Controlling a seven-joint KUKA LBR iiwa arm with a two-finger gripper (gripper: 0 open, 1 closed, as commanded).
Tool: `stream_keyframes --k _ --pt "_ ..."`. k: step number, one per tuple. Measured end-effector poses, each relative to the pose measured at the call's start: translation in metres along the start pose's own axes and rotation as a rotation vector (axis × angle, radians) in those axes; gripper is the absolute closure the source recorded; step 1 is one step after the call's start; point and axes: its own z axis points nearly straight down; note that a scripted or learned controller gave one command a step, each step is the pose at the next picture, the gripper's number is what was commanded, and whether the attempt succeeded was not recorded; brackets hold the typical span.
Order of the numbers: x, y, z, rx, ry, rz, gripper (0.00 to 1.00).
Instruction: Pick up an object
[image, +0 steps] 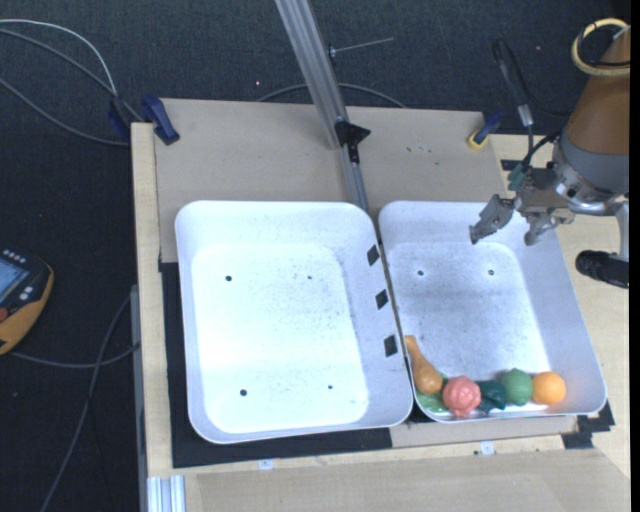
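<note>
Toys bunched along near edge of right bin (560, 300): carrot (422, 368) at near-left corner, then pink ball (461, 394), green toy (515, 385), orange ball (548, 387). Left bin (200, 240) beside it. Gripper (512, 228) above right bin's far edge, fingers spread open, gripping nothing, well apart from toys.

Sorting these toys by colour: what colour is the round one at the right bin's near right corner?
Orange, as the camera view shows.

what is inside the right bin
Along the right bin's near edge lie an orange carrot-shaped piece, a pink ball, a green piece and an orange ball. What's under them is covered.
</note>
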Motion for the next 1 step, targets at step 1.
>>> stream_keyframes --k 1 --pt "-0.0627 -0.0084 -0.0599 -0.005 -0.003 0.005 0.00"
